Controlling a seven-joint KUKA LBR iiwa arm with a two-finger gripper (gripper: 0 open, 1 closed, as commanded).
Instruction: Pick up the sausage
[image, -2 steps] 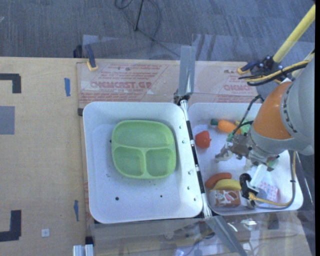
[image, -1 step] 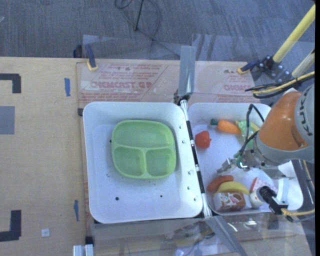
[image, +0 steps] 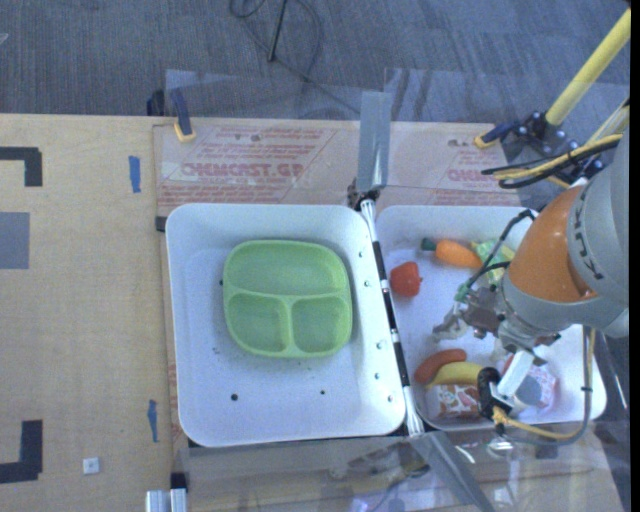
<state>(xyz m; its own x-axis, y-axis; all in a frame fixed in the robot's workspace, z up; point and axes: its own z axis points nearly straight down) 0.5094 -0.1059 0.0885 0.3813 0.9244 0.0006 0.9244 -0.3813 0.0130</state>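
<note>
Camera view, my arm reaches in from the right over the right bin, orange band above the wrist, and my gripper hangs low over the middle of that bin, pointing toward its left half, because that is where the target sits. I cannot tell the gripper's state: wrist and cables crowd it and nothing readable sits in its grip. The sausage lies on the bin floor toward the front left, reddish-brown, slanted, just below and left of my gripper, apart from it as far as I can see. The banana lies right against the sausage's lower side, so I judge a clean grasp needs to come from above and across the sausage's short width, or I risk catching the banana too. A flat red-and-white packet sits just in front of both, near the bin's front wall. The tomato rests near the divider, well apart from the sausage, and the carrot lies toward the back. The left bin holds the green divided plate, not part of this job. The pickup is not yet done, I judge this the approach stage.
</note>
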